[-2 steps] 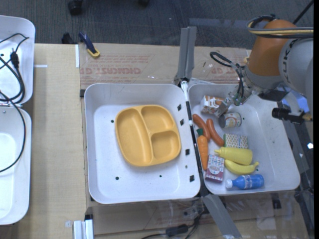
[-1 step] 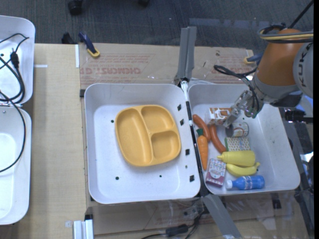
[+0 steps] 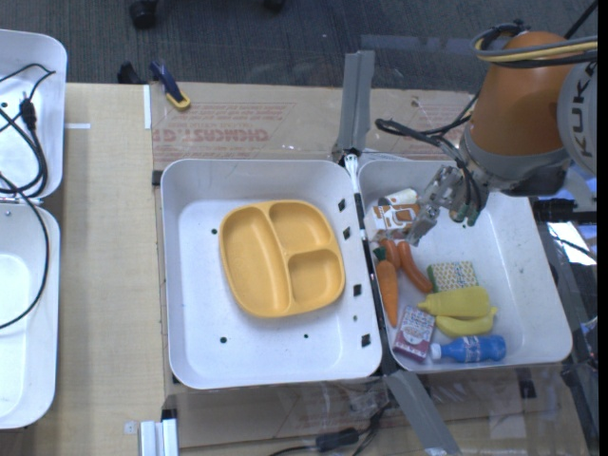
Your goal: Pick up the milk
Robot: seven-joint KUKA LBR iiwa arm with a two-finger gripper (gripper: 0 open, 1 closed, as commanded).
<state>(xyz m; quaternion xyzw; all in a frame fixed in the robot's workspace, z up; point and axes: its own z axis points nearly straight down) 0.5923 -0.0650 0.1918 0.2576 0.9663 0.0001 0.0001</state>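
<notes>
White-and-orange milk carton [image 3: 394,214] lies just left of the gripper [image 3: 446,205], finger state unclear; crowding carrots [image 3: 404,262] below could spoil the grab.

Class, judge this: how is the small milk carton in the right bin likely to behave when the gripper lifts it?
The milk carton looks boxy, so probably stiff and unlikely to roll. It seems small, likely light. Leaning near the carrots, it may tip if nudged.

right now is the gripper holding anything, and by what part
Cannot be told. The gripper hangs over the right bin, right beside the milk carton, but nothing shows between its fingers.
</notes>
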